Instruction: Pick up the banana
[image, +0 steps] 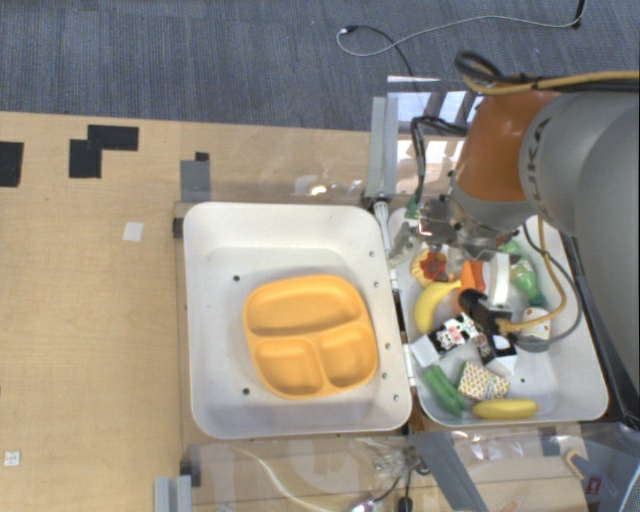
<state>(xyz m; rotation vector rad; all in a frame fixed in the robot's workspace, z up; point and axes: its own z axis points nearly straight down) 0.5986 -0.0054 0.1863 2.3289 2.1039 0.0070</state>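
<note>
Two bananas lie in the right bin (590, 395). One banana (432, 304) curves upright near the bin's left wall, just below a red and orange object (435, 267). The other banana (505, 408) lies flat near the front edge. My gripper (462, 256) hangs low over the back half of this bin, under the orange band of the arm (500, 150). It is just above and to the right of the upright banana. The arm's bulk hides the gripper's lower end.
The left bin (215, 400) holds a yellow divided plate (308, 335). Around the bananas lie a black-and-white patterned block (457, 332), a green vegetable (443, 390), a checkered block (481, 380) and a green object (526, 281). The right bin is crowded.
</note>
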